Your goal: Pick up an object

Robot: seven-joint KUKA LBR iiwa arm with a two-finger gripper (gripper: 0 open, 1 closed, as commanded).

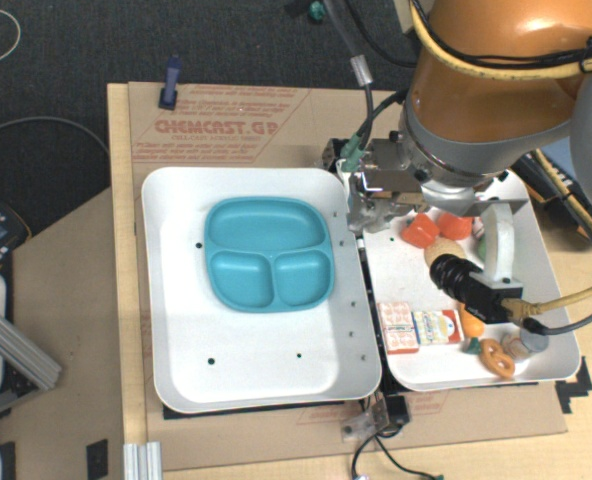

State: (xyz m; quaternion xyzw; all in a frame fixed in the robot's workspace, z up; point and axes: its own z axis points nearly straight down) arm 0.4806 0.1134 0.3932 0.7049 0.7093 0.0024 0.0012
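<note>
The grey and orange arm hangs over the back of the right bin (pixel 551 363). Its gripper (pixel 374 200) sits low at that bin's back left corner, close to the wall shared with the left bin (pixel 176 298). Just right of the gripper lie two orange-red pieces (pixel 419 232), partly hidden by the wrist. A red and white carton (pixel 416 326) lies flat near the front of the right bin. A brown pretzel (pixel 494 356) rests at the front right. A white and green item (pixel 497 246) lies along the right side.
A teal divided plate (pixel 268 252) lies in the middle of the left bin. A small orange piece (pixel 473 320) sits beside the carton. Both bins rest on a cardboard sheet (pixel 226 118) with a blue clip (pixel 169 83) at its back edge.
</note>
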